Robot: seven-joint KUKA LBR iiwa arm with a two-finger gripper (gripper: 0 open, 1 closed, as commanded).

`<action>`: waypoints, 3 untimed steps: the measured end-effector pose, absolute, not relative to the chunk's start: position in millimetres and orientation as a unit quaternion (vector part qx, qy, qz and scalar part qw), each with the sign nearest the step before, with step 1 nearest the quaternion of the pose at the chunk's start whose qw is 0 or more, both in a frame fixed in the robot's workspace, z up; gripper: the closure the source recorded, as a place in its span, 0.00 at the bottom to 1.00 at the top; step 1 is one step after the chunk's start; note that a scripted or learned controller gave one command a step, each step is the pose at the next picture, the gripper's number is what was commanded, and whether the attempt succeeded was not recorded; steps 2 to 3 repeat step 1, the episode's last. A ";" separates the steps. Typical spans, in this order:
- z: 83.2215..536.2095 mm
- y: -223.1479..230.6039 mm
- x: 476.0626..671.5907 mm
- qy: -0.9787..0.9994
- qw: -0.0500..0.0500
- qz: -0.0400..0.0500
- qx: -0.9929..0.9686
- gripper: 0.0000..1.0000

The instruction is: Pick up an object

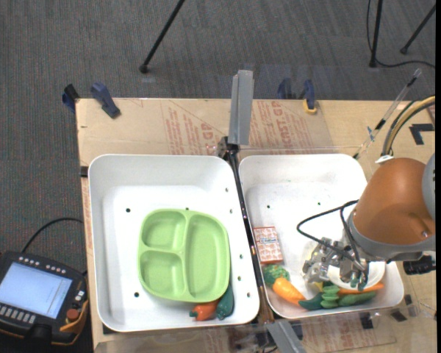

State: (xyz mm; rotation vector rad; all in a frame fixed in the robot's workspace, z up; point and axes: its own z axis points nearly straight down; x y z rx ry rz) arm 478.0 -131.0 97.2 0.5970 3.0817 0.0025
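Note:
My gripper hangs low in the right bin, near its front right corner, over a pile of toy food. Right under it lie a white piece, a thin orange carrot and a green pea pod. An orange pepper with a green top lies just to the left. A small red and white carton rests further left in the same bin. The orange band of the arm covers the bin's right side.
The left bin holds a green divided plate. An orange and dark green toy vegetable lies at the plate's front edge. A grey upright post stands behind the wall between the bins. A teach pendant sits at the lower left.

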 end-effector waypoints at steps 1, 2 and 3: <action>97.5 -131.3 478.6 0.982 0.002 0.000 0.190 0.00; 97.5 -131.3 478.6 0.982 0.002 0.000 0.190 0.00; 97.5 -131.3 478.6 0.982 0.002 0.000 0.190 0.00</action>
